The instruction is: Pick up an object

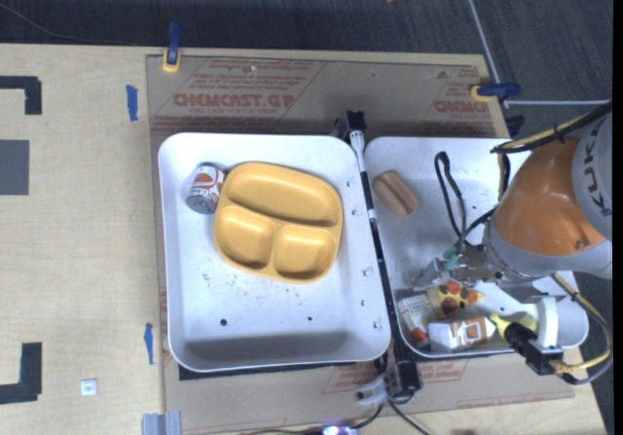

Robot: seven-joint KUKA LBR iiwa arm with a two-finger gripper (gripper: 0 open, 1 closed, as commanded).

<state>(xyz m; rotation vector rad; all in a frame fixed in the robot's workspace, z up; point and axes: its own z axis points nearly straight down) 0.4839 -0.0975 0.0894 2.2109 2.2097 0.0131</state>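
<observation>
The arm, grey with an orange band (550,204), reaches down into the right bin (419,161) from the right. My gripper (450,277) is low in that bin, over a cluster of small objects (450,305) near the front edge. A white bottle with an orange label (458,333) lies just in front of it. A tan, sausage-like piece (394,193) lies apart at the bin's back left. The wrist and cables hide the fingertips.
The left bin (195,326) holds a yellow three-compartment tray (277,220) and a small red-and-white can (203,188) at its back left. A black clip (354,126) sits between the bins. Clamps (173,44) hold the cardboard base at the back.
</observation>
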